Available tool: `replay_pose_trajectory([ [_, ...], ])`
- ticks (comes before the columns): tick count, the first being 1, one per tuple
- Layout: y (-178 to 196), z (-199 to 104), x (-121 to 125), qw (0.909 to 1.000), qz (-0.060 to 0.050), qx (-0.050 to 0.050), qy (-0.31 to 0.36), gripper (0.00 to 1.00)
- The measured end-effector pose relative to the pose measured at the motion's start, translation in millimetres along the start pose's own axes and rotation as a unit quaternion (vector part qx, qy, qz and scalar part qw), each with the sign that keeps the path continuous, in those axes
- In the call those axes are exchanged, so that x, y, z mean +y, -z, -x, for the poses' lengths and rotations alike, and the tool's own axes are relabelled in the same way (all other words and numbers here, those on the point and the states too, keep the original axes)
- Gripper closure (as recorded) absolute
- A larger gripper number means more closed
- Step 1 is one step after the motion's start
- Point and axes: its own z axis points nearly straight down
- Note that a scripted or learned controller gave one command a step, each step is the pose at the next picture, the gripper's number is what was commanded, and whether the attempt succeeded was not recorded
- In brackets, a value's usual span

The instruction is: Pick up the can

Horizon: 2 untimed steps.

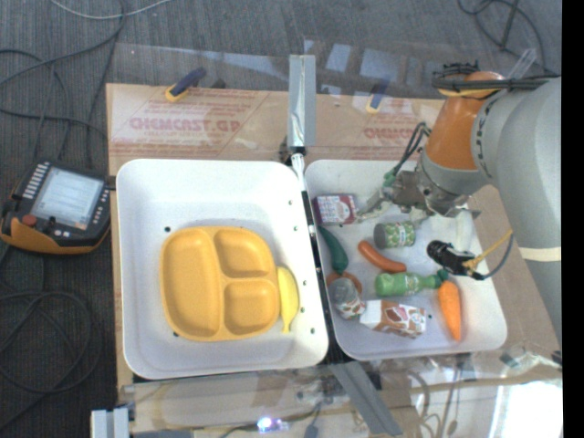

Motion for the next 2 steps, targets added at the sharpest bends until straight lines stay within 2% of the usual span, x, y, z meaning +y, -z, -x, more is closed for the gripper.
replay_pose_trajectory([
  [1, 10.1, -0.7, 1.0, 1.0, 0.001, 0.001, 0.0, 1.0],
  [2, 10.1, -0.7, 0.9, 1.0, 0.001, 0.001, 0.0, 0.0],
])
